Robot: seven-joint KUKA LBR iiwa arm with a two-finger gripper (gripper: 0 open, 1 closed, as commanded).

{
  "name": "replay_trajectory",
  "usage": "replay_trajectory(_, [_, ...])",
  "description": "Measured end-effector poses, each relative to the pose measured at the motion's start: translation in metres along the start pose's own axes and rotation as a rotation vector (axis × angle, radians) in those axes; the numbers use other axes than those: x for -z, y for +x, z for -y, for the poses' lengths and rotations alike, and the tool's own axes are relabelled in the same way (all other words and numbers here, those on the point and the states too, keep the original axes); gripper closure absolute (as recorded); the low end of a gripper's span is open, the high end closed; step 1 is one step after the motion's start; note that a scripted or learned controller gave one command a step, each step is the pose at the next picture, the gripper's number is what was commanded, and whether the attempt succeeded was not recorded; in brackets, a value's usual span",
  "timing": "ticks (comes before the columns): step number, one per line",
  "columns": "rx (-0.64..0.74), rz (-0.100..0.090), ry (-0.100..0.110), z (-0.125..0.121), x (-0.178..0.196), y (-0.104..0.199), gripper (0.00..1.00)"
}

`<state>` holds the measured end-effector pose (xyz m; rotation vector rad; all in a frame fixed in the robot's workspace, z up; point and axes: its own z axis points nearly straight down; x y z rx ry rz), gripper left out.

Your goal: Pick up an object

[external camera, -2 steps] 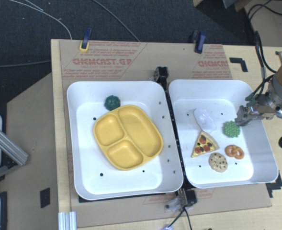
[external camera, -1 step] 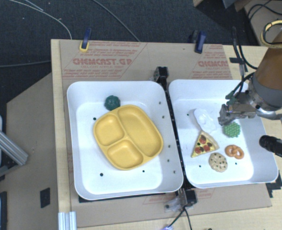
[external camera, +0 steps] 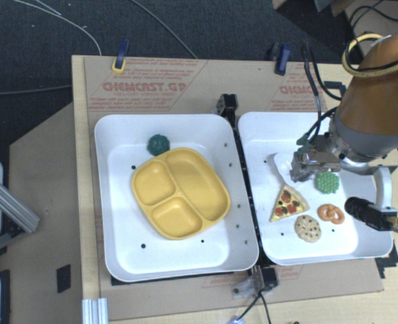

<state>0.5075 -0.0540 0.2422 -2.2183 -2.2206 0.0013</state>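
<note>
Over the right-hand shallow white bin (external camera: 367,248), the grey arm's pincer (external camera: 309,172), its grip impossible to tell, hovers just beside a green bumpy toy (external camera: 328,181), above a toy pizza slice (external camera: 288,204).

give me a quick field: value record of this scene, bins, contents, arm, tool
left bin: yellow tray with three compartments, dark green lump touching the tray's far edge
right bin: pizza slice, cookie, pretzel, green ball
arm: reaches in from the right, over the right bin
tool: low in the right bin, just left of the green ball, above the pizza slice
held item: none visible
</note>
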Motion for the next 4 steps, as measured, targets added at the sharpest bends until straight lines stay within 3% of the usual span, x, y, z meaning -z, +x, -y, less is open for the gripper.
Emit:
replay_trajectory(2, [0.005, 0.0, -0.002, -0.002, -0.006, 0.094, 1.0])
replay_trajectory(3, [0.005, -0.001, 0.002, 0.019, -0.016, 0.146, 1.0])
replay_trajectory(4, [0.0, 0.001, 0.0, 0.018, -0.016, 0.143, 0.0])
